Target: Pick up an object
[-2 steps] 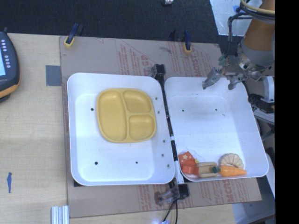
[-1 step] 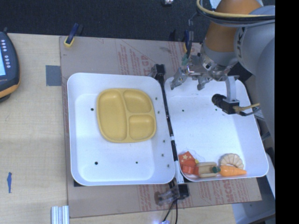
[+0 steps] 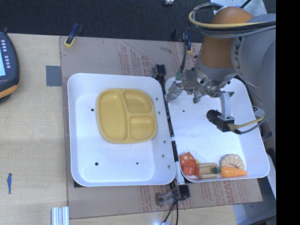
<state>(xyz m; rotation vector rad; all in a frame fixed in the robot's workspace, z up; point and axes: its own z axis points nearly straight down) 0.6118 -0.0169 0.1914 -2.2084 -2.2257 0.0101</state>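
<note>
At your far left a dark handheld pendant (image 3: 6,64) with an orange edge lay on the wooden bench (image 3: 33,139), and a grey tape patch (image 3: 53,75) sat just beside the cardboard sheet (image 3: 117,55) that lay under both bins. You had a blue and yellow clamp (image 3: 71,35) at that sheet's top-left corner. The left bin (image 3: 82,172) held one thing, a yellow divided plate (image 3: 126,115) with three compartments, lying flat in the bin's upper half. Between the two bins ran a dark seam with black clips at its top and bottom. In the right bin (image 3: 206,139) the toy food was bunched along the near edge: a red piece (image 3: 188,161) nearest the seam, then a tan block (image 3: 206,168), then an orange carrot (image 3: 232,172) with a pale ridged shell-like piece (image 3: 233,161) just behind it (all touching or nearly so). The gripper (image 3: 194,92) hung over the far part of that bin, well apart from the food, under the arm's orange band (image 3: 220,41); you could not have told from this angle whether it was released or clenched, and nothing showed in its grasp. A black cable fitting (image 3: 220,120) hung just right of it.
</note>
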